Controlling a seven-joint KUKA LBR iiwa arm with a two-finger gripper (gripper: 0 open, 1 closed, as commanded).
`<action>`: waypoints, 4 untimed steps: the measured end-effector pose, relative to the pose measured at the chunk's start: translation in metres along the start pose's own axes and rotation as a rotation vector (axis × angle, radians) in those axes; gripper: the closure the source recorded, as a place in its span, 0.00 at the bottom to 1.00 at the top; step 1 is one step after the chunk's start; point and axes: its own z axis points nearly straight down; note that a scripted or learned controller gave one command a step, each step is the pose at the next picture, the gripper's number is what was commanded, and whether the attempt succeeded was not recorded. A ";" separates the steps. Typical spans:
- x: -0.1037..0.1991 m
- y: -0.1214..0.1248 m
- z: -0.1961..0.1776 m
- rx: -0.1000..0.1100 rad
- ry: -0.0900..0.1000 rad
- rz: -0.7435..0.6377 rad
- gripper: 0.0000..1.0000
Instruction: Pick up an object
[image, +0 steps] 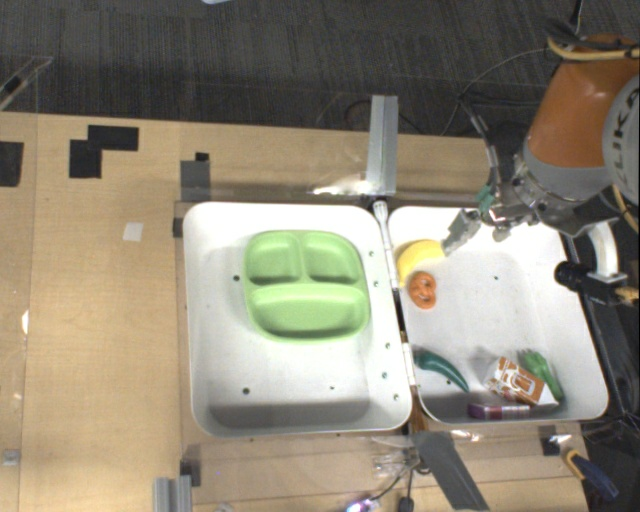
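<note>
The grey two-finger gripper (463, 232) hangs over the right white bin (560, 320), its tip just beside the round yellow fruit (417, 256) at the bin's left wall; whether its jaws are apart cannot be told.

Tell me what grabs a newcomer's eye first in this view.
The green divided plate stands out, lying in the middle of the left bin. Next comes the arm's orange band at the top right, with the claw reaching down beside a yellow fruit at the right bin's upper left corner. An orange ball lies just below that fruit.
</note>
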 end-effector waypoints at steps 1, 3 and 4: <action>0.019 0.016 0.061 0.003 0.001 0.010 0.00; -0.015 -0.004 0.155 -0.009 -0.002 -0.177 0.00; -0.045 -0.073 0.153 -0.008 -0.007 -0.348 0.00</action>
